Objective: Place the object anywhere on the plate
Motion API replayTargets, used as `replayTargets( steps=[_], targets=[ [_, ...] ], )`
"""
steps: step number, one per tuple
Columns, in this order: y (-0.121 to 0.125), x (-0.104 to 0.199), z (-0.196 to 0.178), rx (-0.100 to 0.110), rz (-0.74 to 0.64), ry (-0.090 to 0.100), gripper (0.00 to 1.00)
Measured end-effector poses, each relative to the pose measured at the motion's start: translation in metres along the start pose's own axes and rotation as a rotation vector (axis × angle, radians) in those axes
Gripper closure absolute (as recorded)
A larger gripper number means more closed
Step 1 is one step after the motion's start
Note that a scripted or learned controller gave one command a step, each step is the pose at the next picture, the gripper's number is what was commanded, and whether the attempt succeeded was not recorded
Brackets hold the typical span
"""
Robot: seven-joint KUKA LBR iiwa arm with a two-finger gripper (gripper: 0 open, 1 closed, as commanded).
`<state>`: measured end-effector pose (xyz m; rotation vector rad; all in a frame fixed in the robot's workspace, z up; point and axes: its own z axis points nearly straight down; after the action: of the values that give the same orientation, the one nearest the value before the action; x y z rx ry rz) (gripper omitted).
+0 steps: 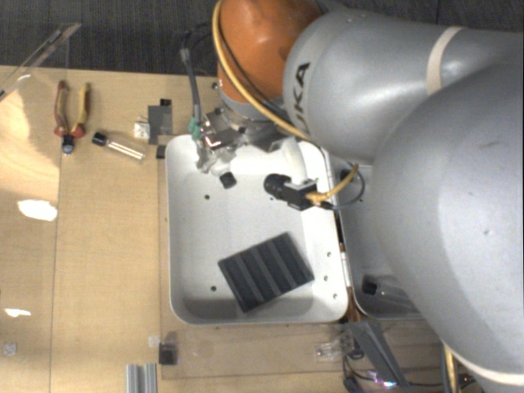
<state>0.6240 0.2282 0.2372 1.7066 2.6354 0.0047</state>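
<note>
1 fixed overhead camera | slanted down | bins [180, 219] | arm [393, 97] close

Big grey arm [426, 162], smooth and round like fat pipe. Shiny orange band [262, 23] just above wrist. Black letters "KUKA" on grey shell beside band. Pale cream ring farther up arm. Thin yellow and black cables loop round orange part. Small metal gripper [211, 155] with green bit, black plug near fingers.

Wooden bench [106, 244], glare patches left of pliers [71, 113]. Dark carpet [123, 6] beyond pliers; small screwdriver [119, 145] just right of them.
</note>
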Motion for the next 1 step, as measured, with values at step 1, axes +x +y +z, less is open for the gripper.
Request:
replayTargets(
  steps=[1],
  targets=[
    [0.0001, -0.0001, -0.0004, -0.001, 0.000, 0.000, 0.00]
  ],
)
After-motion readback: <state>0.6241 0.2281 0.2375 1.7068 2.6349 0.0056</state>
